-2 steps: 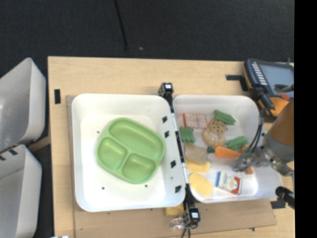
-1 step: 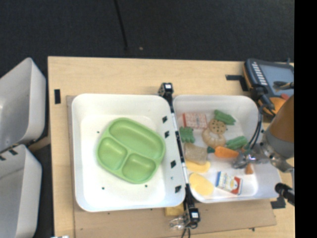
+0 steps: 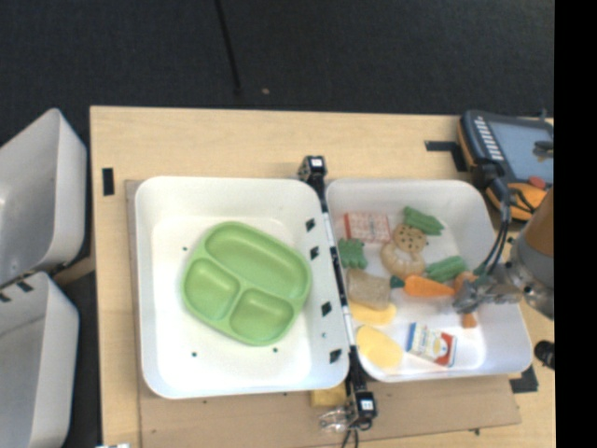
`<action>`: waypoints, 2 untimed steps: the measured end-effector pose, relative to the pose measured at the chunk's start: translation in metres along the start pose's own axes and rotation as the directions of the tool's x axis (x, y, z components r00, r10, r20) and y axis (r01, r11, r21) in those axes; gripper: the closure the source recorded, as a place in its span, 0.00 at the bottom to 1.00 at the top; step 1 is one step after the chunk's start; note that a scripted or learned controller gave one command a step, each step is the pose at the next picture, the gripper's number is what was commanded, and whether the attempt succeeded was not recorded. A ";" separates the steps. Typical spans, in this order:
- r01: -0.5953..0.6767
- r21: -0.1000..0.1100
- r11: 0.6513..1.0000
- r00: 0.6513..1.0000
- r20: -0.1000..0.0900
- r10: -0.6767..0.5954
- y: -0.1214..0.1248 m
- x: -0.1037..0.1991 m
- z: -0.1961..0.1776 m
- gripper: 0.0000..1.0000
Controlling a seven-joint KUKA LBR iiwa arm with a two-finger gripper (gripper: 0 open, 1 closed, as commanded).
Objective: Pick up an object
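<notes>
Approach step, no grasp yet as far as I can judge. The gripper (image 3: 469, 299) sits low at roughly 3 o'clock in the right bin (image 3: 504, 348), arm coming in from the right edge. Can't tell whether the jaws are spread or pressed together; they're too small and blurred against the clutter, and nothing is visibly pinched between them. Nearest candidate is the orange carrot (image 3: 428, 287), lying just beside the gripper at its 9 o'clock, possibly touching; a small orange bit (image 3: 469, 320) sits right under it at 6 o'clock. Rest of the right bin: green pieces (image 3: 446, 268) at 12 o'clock of the carrot, a cookie (image 3: 408, 240), a red-printed card (image 3: 367, 226), a tan slab (image 3: 369, 291), yellow pieces (image 3: 378, 345), and a white-and-red packet (image 3: 431, 344) at 6 o'clock in the bin. The left bin (image 3: 159, 362) holds a green divided plate (image 3: 246, 283), well apart from the action. Next move calls for centring over one item, likely the carrot, aligning across its narrow width, descending, closing, then lifting clear of the neighbours. The desk (image 3: 205, 138) around the bins is wood-coloured.
</notes>
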State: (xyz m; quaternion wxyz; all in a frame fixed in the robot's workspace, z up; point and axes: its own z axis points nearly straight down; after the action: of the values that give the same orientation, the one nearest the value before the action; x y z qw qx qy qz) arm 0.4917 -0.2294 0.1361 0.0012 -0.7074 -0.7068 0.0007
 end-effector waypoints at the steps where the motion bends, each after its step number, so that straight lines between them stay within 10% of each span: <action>1: 0.003 0.003 1.000 1.000 0.000 -0.003 0.017 0.000 0.041 1.00; 2: 0.004 0.001 1.000 1.000 0.000 -0.004 0.016 0.000 0.005 1.00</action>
State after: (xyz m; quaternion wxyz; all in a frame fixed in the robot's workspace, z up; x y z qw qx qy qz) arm 0.5079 -0.2295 0.1306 0.0013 -0.7059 -0.7083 0.0010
